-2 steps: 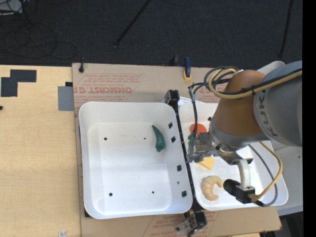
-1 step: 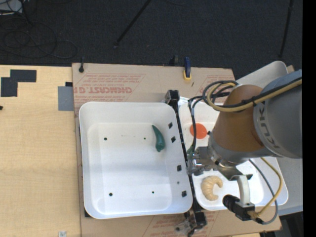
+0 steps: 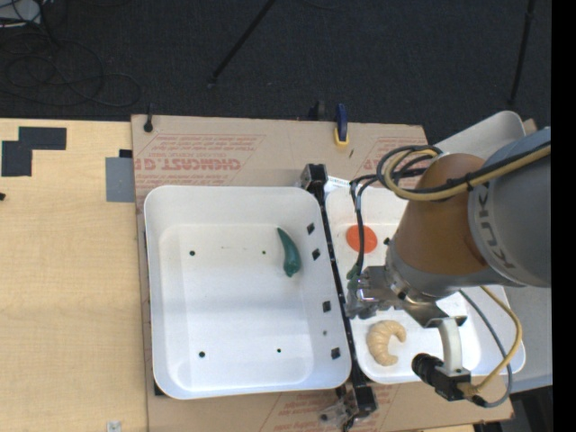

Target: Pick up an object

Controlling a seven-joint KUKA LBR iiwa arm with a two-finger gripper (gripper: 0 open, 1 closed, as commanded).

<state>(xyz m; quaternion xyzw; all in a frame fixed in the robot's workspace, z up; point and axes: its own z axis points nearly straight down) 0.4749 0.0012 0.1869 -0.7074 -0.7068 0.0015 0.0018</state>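
You had 2 white bins side by side on the counter (image 3: 72, 268), and the black divider (image 3: 328, 268) where their rims met served as the landmark for everything here. Left of that divider, the left bin (image 3: 171, 331) held a dark green curved object (image 3: 289, 251) lying flat just beside the divider, well apart from the arm. Right of the divider, the right bin (image 3: 382, 205) held a pale croissant-shaped object (image 3: 386, 341) near the bin's front end and an orange object (image 3: 362, 238) farther back, partly covered by cables. The arm (image 3: 468, 228) reached in from the right and hung over the right bin, which suggested the program was aiming at something on that side, likely the croissant shape just below the wrist. The hand (image 3: 360, 297) sat close to the divider, but its grasping state could not be told, and nothing was seen held.
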